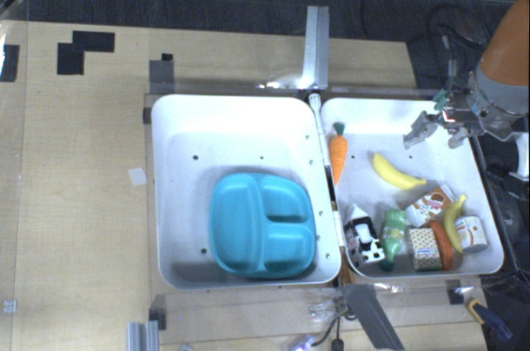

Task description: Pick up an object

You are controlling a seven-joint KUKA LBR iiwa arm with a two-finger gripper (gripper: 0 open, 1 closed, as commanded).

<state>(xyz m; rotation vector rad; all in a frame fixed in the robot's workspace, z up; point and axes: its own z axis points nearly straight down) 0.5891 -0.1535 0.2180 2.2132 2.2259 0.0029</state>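
Gripper [436, 128] — fingers spread, grasping nothing — hangs over the right bin [377, 122] at its far right edge, above a banana [396, 173] — carrot [338, 155] near the divider.

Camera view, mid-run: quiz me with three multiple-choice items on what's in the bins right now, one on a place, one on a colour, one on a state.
1. Where does the carrot lie?
A. In the left bin, on the tray
B. In the right bin, along its left wall
C. On the bench outside both bins

2. What colour is the divided tray in the left bin?
A. Red
B. Yellow
C. Blue

3. How does the gripper stand?
A. Above the right bin's far right corner, nothing between its fingers
B. Clamped on the carrot
C. Pressed down on the tray

Answers:
1 B, the carrot lies by the divider, leafy end away from the camera.
2 C, the tray is light blue.
3 A, it hovers apart from the banana and the pile.
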